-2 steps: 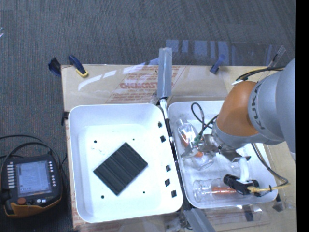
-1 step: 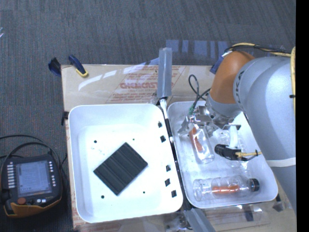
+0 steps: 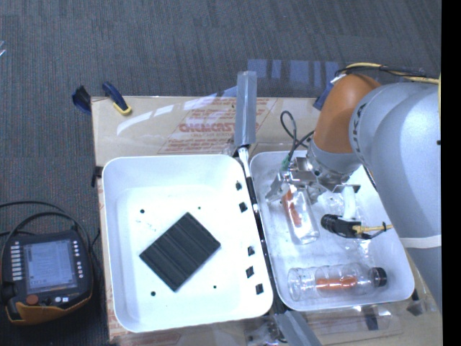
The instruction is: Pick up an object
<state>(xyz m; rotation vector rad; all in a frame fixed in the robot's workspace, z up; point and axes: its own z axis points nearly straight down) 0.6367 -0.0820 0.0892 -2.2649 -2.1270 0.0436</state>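
Note:
My gripper (image 3: 290,187) is low in the right bin (image 3: 400,265), near its far left corner, under the grey arm with the orange band. A small clear bottle with orange contents (image 3: 298,218) lies directly below the gripper and reaches up to it; whether it is gripped is unclear. A longer clear bottle with a black cap and an orange piece inside (image 3: 333,280) lies on its side along the bin's near wall, well apart from the gripper. A black ribbed rectangular pad (image 3: 180,251) lies flat in the middle of the left bin (image 3: 119,186).
The two bins meet at a divider with black clips (image 3: 248,229). A grey upright post (image 3: 246,114) stands behind them. A handheld control pendant (image 3: 45,269) rests on the floor at the left. The arm's bulk covers the right bin's far right side.

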